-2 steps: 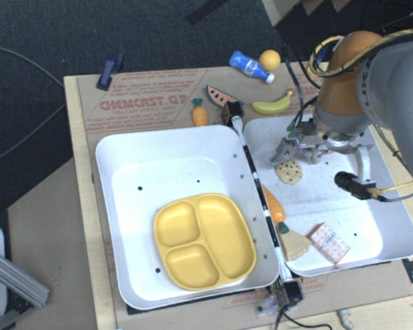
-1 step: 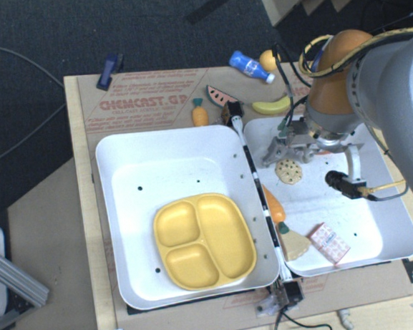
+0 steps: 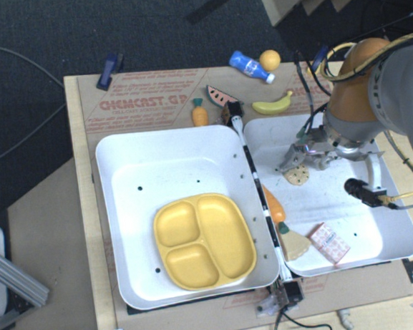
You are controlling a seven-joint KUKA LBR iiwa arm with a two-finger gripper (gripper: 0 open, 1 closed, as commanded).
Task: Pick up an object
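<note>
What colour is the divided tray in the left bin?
Yellow. The divided tray shows plainly in the camera view, lying in the left bin.

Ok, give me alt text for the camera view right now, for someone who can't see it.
The gripper is low in the right bin, just above a cookie, with a carrot, a sandwich wedge and a small pink packet nearby. The left bin holds a yellow divided plate.
</note>
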